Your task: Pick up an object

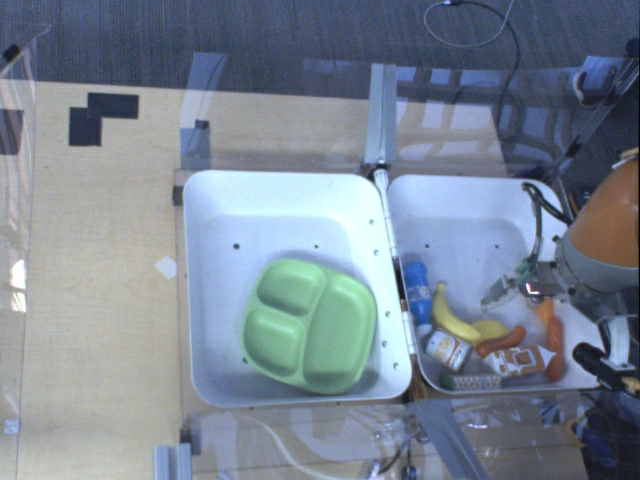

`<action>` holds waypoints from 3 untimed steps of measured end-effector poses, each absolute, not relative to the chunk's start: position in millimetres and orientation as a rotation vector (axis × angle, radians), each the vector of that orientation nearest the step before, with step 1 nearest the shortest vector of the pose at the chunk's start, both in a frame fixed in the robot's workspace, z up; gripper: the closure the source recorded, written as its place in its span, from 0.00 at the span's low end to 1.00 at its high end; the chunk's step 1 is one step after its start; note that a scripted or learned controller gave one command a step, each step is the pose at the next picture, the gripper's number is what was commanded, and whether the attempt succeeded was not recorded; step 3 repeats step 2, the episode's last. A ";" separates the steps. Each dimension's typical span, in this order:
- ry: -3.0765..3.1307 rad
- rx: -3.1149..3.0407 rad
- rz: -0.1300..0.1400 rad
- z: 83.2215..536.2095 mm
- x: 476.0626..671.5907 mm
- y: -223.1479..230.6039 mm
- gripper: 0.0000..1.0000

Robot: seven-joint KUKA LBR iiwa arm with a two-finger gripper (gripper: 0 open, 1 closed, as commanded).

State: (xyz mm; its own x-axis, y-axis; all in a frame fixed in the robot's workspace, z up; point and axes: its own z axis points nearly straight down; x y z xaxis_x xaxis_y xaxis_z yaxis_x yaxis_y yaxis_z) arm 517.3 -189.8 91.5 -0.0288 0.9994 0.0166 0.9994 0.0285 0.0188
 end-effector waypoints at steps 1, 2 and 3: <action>2.240 2.179 0.035 103.7 519.2 -193.8 1.00; 2.349 2.073 0.006 235.2 503.2 -170.0 1.00; 2.349 2.073 0.006 235.2 503.2 -170.0 1.00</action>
